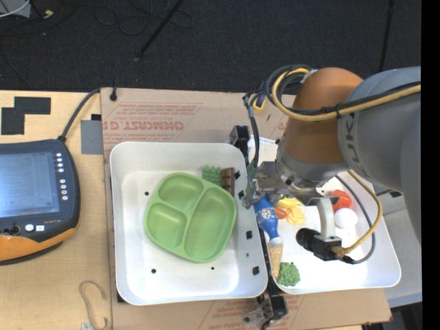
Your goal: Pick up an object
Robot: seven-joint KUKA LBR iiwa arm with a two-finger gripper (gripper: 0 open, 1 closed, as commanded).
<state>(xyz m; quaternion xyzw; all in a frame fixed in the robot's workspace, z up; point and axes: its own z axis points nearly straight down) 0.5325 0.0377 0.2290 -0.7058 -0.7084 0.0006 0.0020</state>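
**Counter with two bins: tool low over the right bin's inner edge**

Dark carpet and loose cables lie behind the counter. A sheet of cardboard covers it and carries the two white bins side by side.

From the overhead camera, the left bin holds a green divided plate. The right bin holds the small clutter. The arm's bulky wrist covers much of that bin's upper half, and the tool sits beneath it, close to the wall shared by the two bins. Whether the tool is released or clenched, I cannot tell; the wrist hides it, and nothing can be seen held in it.

The likeliest thing to pick, to my eye, is the blue bottle. It lies just beside the tool, on the side nearer the camera. Its long axis runs roughly along the shared wall. A yellow piece touches it or lies just beside it, further into the bin; I cannot tell which. A green knobbly piece lies nearer the front rim, and a white ball lies well apart, further into the bin.

What lies under the wrist itself is hidden.
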